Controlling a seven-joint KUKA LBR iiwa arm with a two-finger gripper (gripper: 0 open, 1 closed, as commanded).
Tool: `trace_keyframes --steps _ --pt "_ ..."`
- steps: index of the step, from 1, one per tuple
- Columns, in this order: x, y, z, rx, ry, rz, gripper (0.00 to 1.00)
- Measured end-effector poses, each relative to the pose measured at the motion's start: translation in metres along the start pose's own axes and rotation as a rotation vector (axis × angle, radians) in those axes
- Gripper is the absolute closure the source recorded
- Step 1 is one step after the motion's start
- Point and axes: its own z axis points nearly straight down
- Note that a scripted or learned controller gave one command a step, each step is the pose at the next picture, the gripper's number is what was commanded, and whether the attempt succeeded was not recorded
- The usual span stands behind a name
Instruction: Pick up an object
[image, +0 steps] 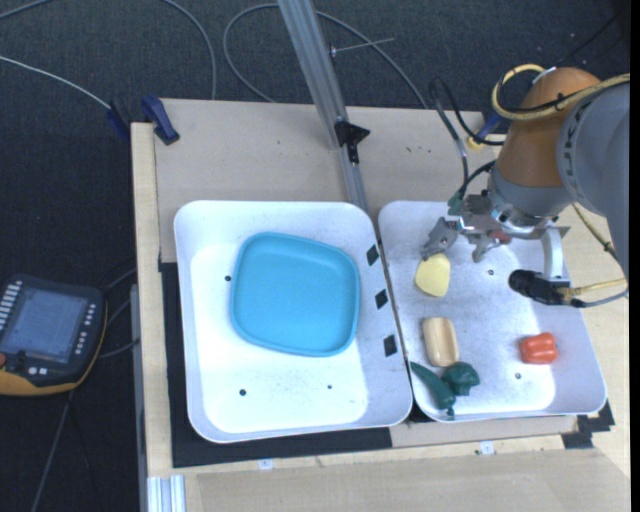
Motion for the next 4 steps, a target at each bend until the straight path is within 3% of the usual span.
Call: trace_keyframes --steps 1,2,4 --pt "0.000 -0.001 0.035 -0.002 0.000 -0.001 0.00" --pt "0.000 0.001 0.022 -0.007 0.000 -0.001 1.00" --pt "0.006 0.004 -0.092 -0.010 -0.001 -0.002 1.00"
